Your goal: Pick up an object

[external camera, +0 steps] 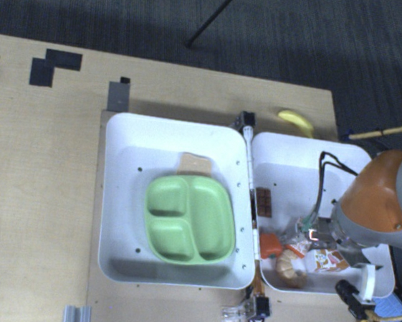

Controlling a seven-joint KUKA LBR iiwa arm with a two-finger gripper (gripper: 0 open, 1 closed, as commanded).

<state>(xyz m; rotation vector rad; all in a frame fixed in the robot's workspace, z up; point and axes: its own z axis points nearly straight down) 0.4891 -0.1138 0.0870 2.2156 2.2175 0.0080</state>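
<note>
The grey arm with its orange band reaches down into the right bin. My gripper sits low among a cluster of small objects near the bin's front. Around it lie an orange-red item, a tan rounded object and a white packet with printed colours. A small brown block lies by the bin's left wall. The arm's body hides the fingertips.
The left bin holds a green divided tray and a tan flat piece behind it. A yellow banana-like object lies on the bench behind the right bin. Cables and clamps sit at the front edge.
</note>
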